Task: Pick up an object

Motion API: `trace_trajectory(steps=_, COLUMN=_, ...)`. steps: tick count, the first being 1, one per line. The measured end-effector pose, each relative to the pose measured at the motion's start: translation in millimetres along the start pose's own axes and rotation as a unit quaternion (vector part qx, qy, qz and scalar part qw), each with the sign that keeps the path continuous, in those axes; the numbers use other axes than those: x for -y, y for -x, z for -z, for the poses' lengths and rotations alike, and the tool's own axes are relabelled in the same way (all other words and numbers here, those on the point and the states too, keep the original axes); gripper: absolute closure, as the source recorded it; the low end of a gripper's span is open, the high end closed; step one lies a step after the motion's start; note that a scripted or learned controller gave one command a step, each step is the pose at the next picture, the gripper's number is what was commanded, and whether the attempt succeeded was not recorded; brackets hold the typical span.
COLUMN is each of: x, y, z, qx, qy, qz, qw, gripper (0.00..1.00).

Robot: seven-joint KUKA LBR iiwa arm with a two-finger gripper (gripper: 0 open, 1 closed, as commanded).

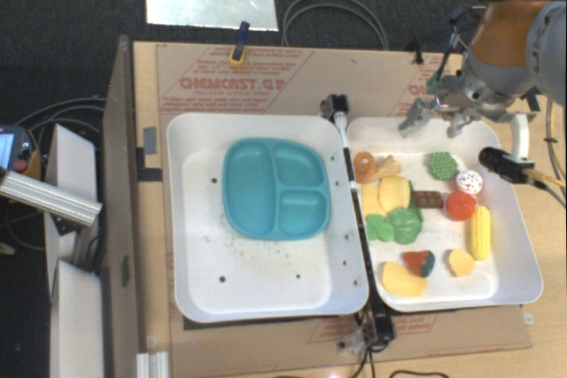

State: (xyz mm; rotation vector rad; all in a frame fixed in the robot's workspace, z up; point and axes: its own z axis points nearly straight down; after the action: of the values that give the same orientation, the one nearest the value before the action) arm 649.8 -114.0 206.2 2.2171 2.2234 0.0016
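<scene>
Hand (435,121) above-left of green toy (442,165)

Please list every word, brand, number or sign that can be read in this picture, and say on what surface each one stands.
"CHEMCAST GP": red print on the brown sheet under the bins, behind the left bin.
The same red print repeats faintly across this sheet, for example near the gripper; there it is too blurred to read.

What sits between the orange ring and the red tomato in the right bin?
In the camera view, between the orange ring and the red tomato lie a yellow block and a small brown bar.
</scene>
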Motion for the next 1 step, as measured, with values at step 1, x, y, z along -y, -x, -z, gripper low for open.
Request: trace_trajectory(steps=1, x=12.5, y=77.4, z=-49.8, qx=0.001, qy=-0.002, qz=-0.004, qw=1.0000, gripper=0.00)
